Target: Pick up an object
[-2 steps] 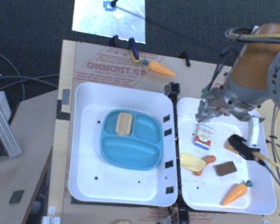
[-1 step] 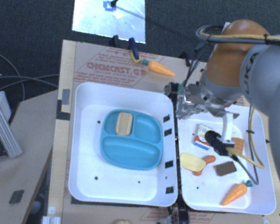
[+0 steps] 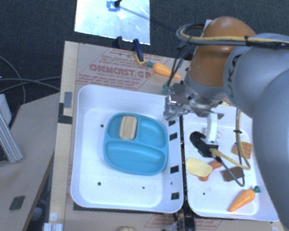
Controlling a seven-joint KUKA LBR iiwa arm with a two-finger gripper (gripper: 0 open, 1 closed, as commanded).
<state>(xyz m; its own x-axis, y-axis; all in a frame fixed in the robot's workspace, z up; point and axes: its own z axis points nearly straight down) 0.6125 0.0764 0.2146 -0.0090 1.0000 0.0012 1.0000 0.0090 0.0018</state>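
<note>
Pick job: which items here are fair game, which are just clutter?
In play: gripper; bread slice on blue plate; yellow chip and carrot in right bin.
Clutter: second carrot on the cardboard; blue clamp; shiny sheet.

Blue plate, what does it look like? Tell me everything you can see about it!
The blue plate is light blue and looks like smooth plastic, with rounded corners. Raised ridges split it into three compartments: two smaller ones at the far side and one wide one at the near side. It lies flat on the floor of the left bin, near the middle. A tan slice, perhaps toy bread, rests in the far left compartment. The other two compartments hold nothing.
</note>
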